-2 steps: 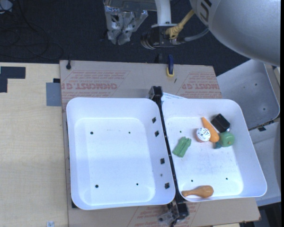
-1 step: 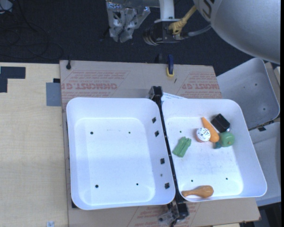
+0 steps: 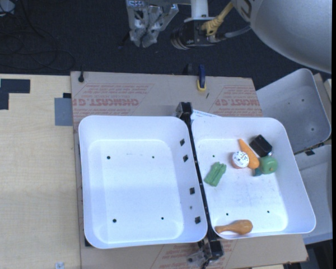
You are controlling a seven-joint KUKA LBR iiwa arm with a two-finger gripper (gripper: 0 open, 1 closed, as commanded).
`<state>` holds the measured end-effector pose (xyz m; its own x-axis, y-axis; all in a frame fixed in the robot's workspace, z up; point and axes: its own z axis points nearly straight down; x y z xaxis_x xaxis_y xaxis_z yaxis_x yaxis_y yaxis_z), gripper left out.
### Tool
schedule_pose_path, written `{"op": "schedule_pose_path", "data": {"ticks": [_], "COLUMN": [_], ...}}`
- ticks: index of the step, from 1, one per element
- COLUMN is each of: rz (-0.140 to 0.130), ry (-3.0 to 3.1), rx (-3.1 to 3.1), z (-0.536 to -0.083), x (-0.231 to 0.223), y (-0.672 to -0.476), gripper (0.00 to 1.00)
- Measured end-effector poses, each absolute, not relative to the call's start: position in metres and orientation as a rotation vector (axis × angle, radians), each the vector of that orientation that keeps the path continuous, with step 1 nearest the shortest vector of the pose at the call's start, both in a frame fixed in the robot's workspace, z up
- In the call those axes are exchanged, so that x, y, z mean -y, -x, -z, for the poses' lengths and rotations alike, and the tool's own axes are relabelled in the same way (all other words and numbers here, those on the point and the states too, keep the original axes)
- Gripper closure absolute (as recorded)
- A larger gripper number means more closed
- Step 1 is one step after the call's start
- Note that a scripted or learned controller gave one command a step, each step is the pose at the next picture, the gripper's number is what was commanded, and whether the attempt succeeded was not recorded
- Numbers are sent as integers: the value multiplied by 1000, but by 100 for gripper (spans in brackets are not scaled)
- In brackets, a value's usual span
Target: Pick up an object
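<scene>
- Up at the far edge of the camera view, above the counter and behind both bins, my fingers (image 3: 148, 24) hang in the dark; whether they are open or closed I cannot tell from this angle, and nothing shows between them
- My right bin (image 3: 294, 206) carries every candidate: a green ridged block (image 3: 215, 174) near the divider, an orange carrot-shaped piece (image 3: 248, 152), a small white round object (image 3: 241, 159) touching it, a black block (image 3: 261, 145) just behind, a green rounded toy (image 3: 267, 165) beside the carrot's lower end, and a tan pear-like piece (image 3: 235, 227) against the near wall
- My left bin (image 3: 95, 228) lies beside it, the two meeting at a black hinge strip (image 3: 191, 172)
- I judge the task barely begun: this is the approach stage, with no object chosen or touched yet
- Next I would need to travel forward and down over the right bin
- I reckon the green ridged block is the safest target, since it lies apart from the others; the cluster by the carrot risks a jostled, failed grip
</scene>
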<state>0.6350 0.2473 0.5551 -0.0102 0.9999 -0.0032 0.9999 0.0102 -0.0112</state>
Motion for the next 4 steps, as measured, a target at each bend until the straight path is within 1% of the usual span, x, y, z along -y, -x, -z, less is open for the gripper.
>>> {"op": "schedule_pose_path", "data": {"ticks": [2, 4], "rz": [-19, -14], "ry": [2196, 2186], "rx": [2237, 2249], "z": [-573, -592], "x": [-251, -255], "y": [-635, -634], "gripper": [100, 100]}}
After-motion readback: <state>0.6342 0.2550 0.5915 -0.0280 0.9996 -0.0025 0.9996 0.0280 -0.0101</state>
